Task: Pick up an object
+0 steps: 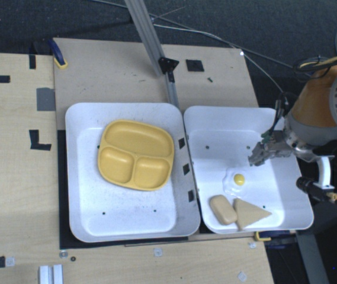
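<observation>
White plastic forms the right bin (215, 123), and three small things lie on its floor: an egg (237, 180), a bread roll (222, 209) and a wedge (251, 212). The jaws (259, 156) hang over the same bin, up and to the right of the egg, which is judged the nearest target; it lies near them, down and to the left, not touching. Whether the jaws are spread or closed cannot be told, and nothing is seen held. The roll and wedge sit just beside each other, below the egg, against the bin's near wall. The roll's long axis runs roughly up-down. A yellow tray (136, 154) rests in the left bin (79, 218), well apart from the egg.
</observation>
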Controlling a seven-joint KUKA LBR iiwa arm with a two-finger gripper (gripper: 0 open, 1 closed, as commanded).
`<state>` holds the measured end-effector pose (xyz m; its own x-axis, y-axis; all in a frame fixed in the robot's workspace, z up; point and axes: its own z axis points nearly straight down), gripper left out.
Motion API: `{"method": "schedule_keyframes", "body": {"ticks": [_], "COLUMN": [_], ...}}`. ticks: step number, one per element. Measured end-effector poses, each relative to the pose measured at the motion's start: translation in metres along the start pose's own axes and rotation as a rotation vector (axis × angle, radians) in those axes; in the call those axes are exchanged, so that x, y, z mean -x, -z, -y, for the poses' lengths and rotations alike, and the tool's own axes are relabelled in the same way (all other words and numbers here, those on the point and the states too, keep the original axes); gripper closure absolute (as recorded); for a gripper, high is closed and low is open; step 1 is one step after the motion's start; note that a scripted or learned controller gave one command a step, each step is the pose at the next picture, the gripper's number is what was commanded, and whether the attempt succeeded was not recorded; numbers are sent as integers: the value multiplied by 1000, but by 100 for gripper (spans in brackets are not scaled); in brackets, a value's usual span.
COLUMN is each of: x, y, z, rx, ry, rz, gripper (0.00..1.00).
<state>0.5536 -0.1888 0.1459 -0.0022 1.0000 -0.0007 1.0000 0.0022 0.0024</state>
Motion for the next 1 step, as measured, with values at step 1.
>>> {"method": "schedule_keyframes", "body": {"ticks": [1], "x": [-5], "y": [44], "z": [-5], "rx": [0], "ry": [0], "rz": [0], "gripper": [100]}}
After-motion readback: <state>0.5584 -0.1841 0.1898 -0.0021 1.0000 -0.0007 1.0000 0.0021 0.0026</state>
